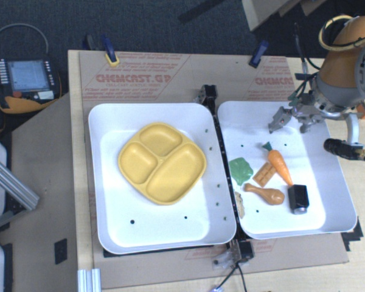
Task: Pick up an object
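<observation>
Farthest to the left of the gripper (292,119), in the other bin (109,224): a yellow divided plate (162,162), three compartments, set at a slant. Probably hard plastic, light but broad and smooth; poor for a two-finger pinch except at the rim.

Nearer, in the right bin (334,218), below and left of the gripper: a green leafy piece (239,170), flat and lobed, likely thin and awkward to get under. Just right of that, a small tan block (264,174) leaning against the carrot (280,166). Below these, a tan drumstick (265,193), bulbous at one end, thin at the other; likely light, stiff toy plastic, best pinched across the narrow shaft.

Almost straight below the gripper: the carrot, orange, tapered, dark green tuft at the upper end, lying diagonally. Probably rigid, light and a bit slick; best taken across the thick upper half. Crowded by the block on one side.

Slightly right and lower: a black boxy item (298,198), glossy, flat-sided, standing apart from the rest; looks the easiest target.

Gripper itself: above the bin's upper part, well apart from all items, fingers spread, nothing between them.
</observation>
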Robot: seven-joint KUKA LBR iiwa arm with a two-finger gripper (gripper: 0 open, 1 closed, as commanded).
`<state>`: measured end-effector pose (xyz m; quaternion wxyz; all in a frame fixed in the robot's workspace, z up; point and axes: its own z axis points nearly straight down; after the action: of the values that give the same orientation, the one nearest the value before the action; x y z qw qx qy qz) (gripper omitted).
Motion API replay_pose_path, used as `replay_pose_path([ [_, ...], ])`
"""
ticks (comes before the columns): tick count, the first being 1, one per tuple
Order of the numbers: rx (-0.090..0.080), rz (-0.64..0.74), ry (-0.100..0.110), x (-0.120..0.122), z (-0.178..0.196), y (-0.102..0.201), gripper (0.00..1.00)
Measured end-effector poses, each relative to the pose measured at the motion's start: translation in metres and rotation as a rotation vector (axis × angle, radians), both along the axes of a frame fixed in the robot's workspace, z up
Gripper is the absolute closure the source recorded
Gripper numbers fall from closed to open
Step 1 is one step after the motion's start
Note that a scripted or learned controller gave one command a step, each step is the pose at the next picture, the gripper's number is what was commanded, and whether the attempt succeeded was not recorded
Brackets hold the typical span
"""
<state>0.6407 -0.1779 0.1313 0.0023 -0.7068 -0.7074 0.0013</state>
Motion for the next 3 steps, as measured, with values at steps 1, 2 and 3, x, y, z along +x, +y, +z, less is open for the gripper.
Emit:
replay_pose_path([
  [1, -0.001, 0.001, 0.000, -0.001, -0.049, 0.001, 0.00],
  [2, -0.002, 0.001, -0.007, 0.001, -0.035, 0.000, 1.00],
  [3, -0.004, -0.002, -0.012, -0.007, 0.019, -0.005, 1.00],
])
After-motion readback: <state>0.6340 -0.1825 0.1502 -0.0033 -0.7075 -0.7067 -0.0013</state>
